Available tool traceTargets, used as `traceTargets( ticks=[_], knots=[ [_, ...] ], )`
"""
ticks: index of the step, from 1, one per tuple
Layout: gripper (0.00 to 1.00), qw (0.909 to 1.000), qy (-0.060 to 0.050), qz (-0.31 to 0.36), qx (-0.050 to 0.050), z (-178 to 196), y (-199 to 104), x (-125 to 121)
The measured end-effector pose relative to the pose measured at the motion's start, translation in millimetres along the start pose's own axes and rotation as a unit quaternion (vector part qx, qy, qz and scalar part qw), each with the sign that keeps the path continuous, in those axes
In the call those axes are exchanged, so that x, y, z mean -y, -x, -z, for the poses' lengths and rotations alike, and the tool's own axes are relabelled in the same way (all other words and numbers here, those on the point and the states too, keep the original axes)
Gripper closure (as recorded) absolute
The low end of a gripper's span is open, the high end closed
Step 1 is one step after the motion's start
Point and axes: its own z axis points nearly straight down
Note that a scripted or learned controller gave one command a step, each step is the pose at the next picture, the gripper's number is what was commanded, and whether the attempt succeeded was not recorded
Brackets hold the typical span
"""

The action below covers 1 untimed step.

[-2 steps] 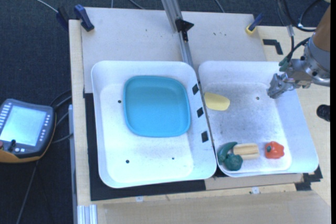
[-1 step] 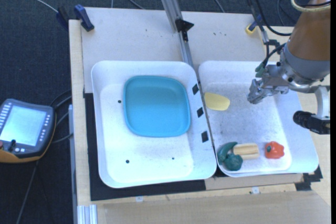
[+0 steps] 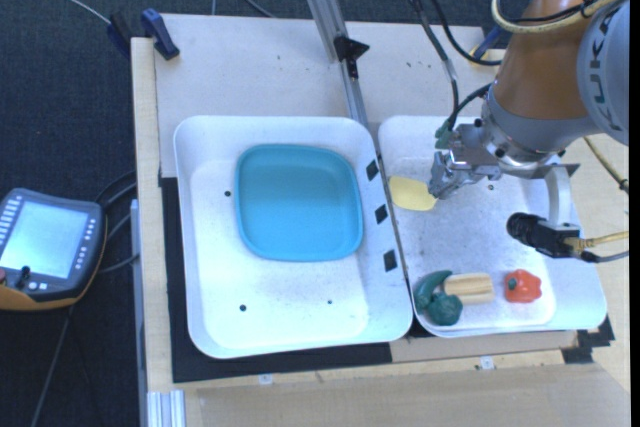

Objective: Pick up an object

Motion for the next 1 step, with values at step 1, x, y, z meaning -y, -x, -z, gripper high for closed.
traceTargets(
  ticks=[1],
  knots=[
    [1.0, 1.0, 0.0, 0.0, 0.0, -11.6, -52.6, 1.9]
  ],
)
